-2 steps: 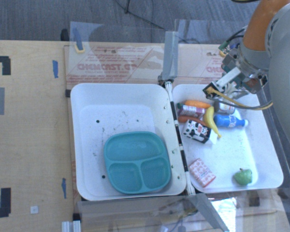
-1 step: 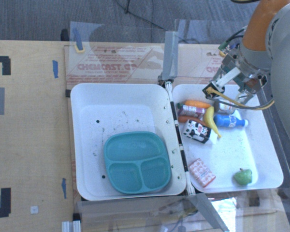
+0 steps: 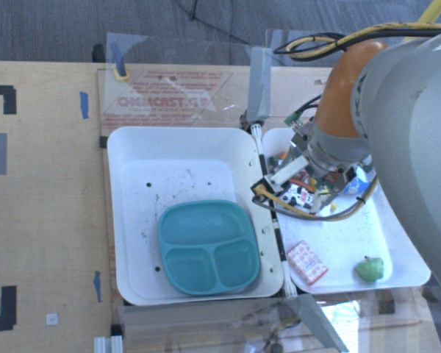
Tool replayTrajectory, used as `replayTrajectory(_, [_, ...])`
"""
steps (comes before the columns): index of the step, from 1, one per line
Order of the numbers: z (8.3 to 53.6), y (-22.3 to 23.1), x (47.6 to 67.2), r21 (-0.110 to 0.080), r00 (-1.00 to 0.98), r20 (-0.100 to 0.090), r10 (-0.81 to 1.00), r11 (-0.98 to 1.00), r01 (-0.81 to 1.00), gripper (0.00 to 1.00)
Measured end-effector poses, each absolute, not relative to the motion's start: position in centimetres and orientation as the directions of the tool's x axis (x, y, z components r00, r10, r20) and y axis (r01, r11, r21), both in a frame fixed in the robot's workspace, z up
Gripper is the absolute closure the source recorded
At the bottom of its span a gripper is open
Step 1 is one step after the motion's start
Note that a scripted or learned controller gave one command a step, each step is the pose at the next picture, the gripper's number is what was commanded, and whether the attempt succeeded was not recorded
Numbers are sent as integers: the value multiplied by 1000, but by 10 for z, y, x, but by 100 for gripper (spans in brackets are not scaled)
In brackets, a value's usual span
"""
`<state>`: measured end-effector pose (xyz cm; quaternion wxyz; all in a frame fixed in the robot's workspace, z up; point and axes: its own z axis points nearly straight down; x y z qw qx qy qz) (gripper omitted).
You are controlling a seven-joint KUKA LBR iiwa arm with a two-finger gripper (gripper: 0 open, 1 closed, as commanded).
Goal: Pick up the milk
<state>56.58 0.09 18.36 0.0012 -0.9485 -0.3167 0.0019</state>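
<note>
The arm reaches into the right bin [image 3: 397,234] from the right, and its gripper [image 3: 300,187] hangs low over that bin's far left part, close to the wall between the bins. A small white object with blue on it [image 3: 361,182] lies just right of the gripper, mostly hidden under the wrist. It may be the milk, but I cannot tell. A small white carton with a red pattern [image 3: 306,262] lies flat near the bin's front left, well clear of the gripper. Cables and the wrist hide what is directly under the gripper.
A green fruit [image 3: 370,268] sits at the right bin's front right. The left bin [image 3: 132,160] holds a teal divided plate [image 3: 209,246] toward its front. The arm's large grey body covers the right side of the right bin.
</note>
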Motion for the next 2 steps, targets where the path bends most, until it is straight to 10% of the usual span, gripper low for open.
replayTrajectory(2, [184,-53,586,-2,948,-2,318,-948,318,0])
